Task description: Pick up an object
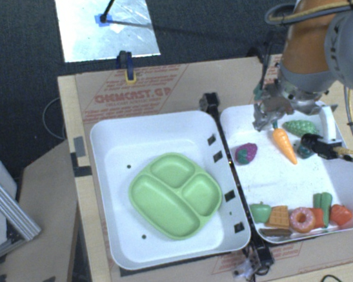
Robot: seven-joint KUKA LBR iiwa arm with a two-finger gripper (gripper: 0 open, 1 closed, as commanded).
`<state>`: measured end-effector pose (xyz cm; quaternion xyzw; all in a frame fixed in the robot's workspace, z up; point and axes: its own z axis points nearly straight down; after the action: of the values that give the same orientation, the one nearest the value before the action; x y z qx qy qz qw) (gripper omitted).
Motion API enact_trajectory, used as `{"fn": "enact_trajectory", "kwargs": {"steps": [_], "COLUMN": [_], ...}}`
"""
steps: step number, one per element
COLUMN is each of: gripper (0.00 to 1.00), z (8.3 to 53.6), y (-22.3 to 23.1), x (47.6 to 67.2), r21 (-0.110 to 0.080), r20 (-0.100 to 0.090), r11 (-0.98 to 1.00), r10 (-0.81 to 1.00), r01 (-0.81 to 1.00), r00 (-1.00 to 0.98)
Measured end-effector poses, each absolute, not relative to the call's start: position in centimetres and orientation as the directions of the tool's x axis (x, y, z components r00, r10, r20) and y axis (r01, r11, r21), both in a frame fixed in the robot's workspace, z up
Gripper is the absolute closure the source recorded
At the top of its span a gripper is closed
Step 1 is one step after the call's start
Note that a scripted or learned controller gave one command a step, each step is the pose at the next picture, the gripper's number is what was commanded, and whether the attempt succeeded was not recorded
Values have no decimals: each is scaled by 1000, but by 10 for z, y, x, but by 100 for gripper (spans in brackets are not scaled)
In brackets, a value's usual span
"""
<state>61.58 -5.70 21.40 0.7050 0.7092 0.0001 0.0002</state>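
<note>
Camera view: the claw point(266, 120) is seen low over the right bin point(348, 178), at its far left part; whether it is wide or narrow cannot be told. An orange carrot point(285, 146) lies just beside it, near a purple toy point(246, 153).

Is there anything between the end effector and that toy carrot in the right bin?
Nothing visible. The end effector sits at the far end of the right bin, just beyond the carrot; the purple toy and green toy lie to either side.
</note>
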Motion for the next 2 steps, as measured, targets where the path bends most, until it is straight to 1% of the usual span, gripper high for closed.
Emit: {"fn": "enact_trajectory", "kwargs": {"steps": [1,2], "gripper": [100,100], "z": [235,227], "y": [-56,-63], "x": [617,608], "r21": [3,1], "r20": [0,-1], "r11": [7,0], "r10": [1000,1000], "r01": [1000,1000], "r00": [-7,0]}}
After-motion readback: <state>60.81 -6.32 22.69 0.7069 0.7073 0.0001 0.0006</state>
